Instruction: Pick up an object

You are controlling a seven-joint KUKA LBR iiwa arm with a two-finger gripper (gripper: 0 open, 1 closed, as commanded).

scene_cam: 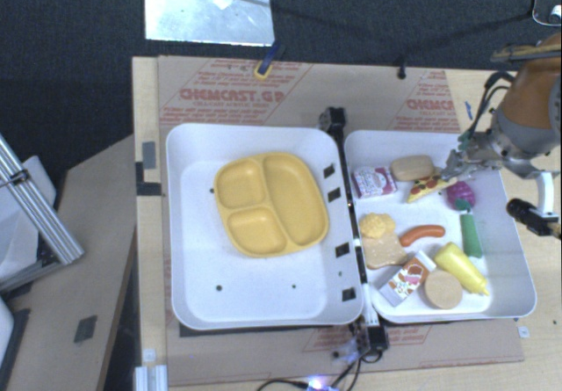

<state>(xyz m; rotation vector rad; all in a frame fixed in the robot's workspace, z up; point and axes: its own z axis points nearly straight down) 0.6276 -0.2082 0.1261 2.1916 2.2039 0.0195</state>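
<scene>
The right bin (518, 288) holds a scatter of toy foods. Near its far wall lie a red-and-white carton (373, 181) and a tan bun (412, 168), with a pizza slice (423, 188) just beside the bun. A purple piece (460, 195) sits toward the bin's right wall, a green stick (471, 235) below it. Mid-bin lie a sausage (421, 234), a yellow clump (377, 225) and toast (381, 249). Near the front wall rest a yellow bottle (462, 267), a tan disc (443, 290) and a small red box (405, 280).
</scene>
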